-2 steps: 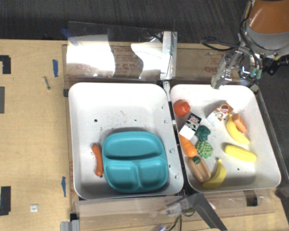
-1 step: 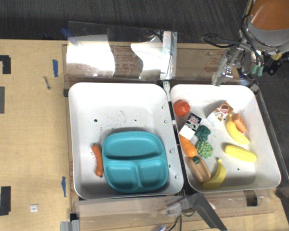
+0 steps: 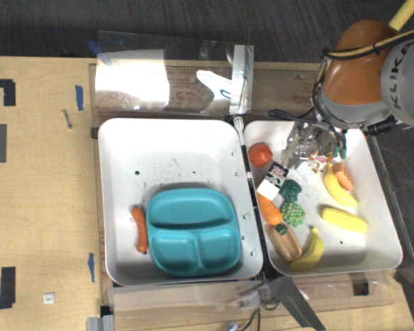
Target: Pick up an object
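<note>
We are lowering the metal two-finger claw (image 3: 309, 145) into the right shallow white plastic bin (image 3: 383, 243), fingers' spacing unreadable; next, centering over the round red tomato (image 3: 260, 154) beside it.

Robot test lab

A grey and orange robot arm (image 3: 362, 67) reaches over two white bins (image 3: 117, 143) on a taped wooden counter (image 3: 34, 185), one holding toy food (image 3: 339, 193).

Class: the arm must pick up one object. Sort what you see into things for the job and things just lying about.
For the job: pincer; tomato; bananas; carrot.
Lying about: teal tray; sausage.
</note>
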Available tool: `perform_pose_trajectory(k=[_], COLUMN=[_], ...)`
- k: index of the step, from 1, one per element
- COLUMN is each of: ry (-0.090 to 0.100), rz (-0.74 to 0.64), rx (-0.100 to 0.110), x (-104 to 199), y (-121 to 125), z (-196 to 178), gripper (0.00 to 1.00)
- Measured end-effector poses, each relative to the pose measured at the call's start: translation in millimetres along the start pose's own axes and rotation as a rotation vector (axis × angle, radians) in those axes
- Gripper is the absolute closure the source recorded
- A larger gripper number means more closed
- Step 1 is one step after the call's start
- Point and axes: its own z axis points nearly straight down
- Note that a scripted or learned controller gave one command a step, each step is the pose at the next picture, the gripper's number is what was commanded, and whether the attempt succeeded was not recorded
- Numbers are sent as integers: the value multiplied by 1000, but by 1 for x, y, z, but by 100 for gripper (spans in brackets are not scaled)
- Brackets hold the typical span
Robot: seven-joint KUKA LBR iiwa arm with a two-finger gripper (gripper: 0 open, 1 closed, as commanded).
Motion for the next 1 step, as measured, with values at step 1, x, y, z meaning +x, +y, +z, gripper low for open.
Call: perform_pose_trajectory(k=[1], ry=[-32], rz=[-13], rx=[6], x=[9], y=[-89], z=[-158], gripper=[100])
